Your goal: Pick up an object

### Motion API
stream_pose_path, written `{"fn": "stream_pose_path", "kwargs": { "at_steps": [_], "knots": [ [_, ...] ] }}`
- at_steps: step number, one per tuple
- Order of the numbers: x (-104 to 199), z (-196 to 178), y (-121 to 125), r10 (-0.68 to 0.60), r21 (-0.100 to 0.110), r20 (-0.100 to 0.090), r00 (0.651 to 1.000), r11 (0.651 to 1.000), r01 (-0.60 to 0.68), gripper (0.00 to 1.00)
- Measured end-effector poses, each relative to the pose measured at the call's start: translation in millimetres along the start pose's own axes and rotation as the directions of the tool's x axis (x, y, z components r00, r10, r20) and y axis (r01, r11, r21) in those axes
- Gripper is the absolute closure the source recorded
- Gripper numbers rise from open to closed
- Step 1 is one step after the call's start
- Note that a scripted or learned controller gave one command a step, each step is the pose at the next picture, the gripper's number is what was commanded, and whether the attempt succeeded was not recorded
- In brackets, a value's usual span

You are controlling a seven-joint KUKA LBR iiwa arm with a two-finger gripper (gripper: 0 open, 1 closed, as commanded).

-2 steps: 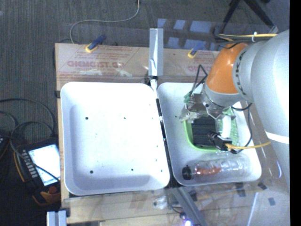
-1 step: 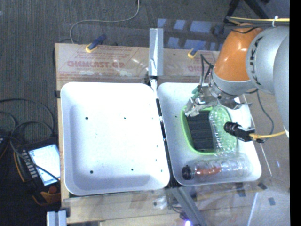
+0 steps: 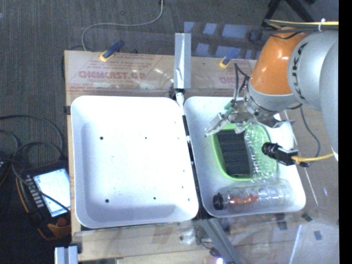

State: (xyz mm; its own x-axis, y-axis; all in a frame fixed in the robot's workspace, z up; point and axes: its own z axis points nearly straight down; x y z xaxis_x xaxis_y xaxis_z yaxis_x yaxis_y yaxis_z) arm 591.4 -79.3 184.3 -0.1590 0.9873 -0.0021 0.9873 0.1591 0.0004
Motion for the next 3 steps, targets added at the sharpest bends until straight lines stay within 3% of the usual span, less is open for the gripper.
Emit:
{"fn": "stream_pose_path", "kwargs": {
  "at_steps": [1,2,3],
  "knots": [
    [-41.5,78.1,-18.9,-0.061,-0.001,-0.005,0.998,0.998,0.061,0.0],
    [-22.7,70.7,-14.1,-0.079,0.002,-0.033,0.996,0.997,0.079,1.0],
    [-7.1,0.1,25.6,-0.123,-0.001,-0.002,0.992,0.992,0.123,1.0]
  ]
}}
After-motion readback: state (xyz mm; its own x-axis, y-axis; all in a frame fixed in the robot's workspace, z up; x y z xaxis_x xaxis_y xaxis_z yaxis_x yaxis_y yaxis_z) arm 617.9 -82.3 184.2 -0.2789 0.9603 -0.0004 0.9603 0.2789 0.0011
